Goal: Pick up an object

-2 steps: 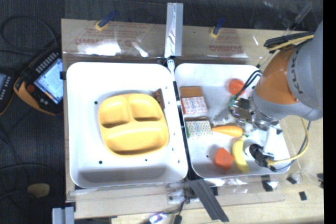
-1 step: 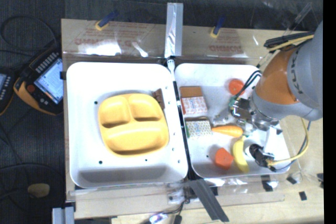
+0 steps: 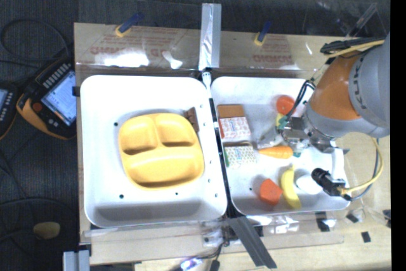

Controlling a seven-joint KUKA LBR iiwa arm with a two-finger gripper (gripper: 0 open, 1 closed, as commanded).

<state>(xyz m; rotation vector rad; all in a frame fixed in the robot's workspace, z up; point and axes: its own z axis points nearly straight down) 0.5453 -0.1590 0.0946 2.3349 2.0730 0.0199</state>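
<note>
The worktop (image 3: pixel 355 155) carries two bins. The left bin (image 3: pixel 95 136) is mostly filled by a yellow tray (image 3: pixel 162 148), with open room along its rim. In the crowded right bin (image 3: pixel 254 95), the pincer (image 3: pixel 293 135) sits just above a carrot (image 3: pixel 277 152); can't tell its grip.

Smooth white plastic, faintly glossy, for the left bin (image 3: pixel 95 136) and the right bin (image 3: pixel 254 98). Glossy yellow plastic on the compartment tray (image 3: pixel 162 149). Printed card on the small boxes (image 3: pixel 233 129). Smooth toy-like plastic for the carrot (image 3: pixel 276 152), banana (image 3: pixel 290 187), orange-red block (image 3: pixel 269 191) and tomato (image 3: pixel 285 103). Pale wood on the counter (image 3: pixel 368 162). Clear, shiny plastic sheet (image 3: pixel 146 47) at the far side. Matt grey and satin orange casing on the arm (image 3: pixel 346 95).
</note>
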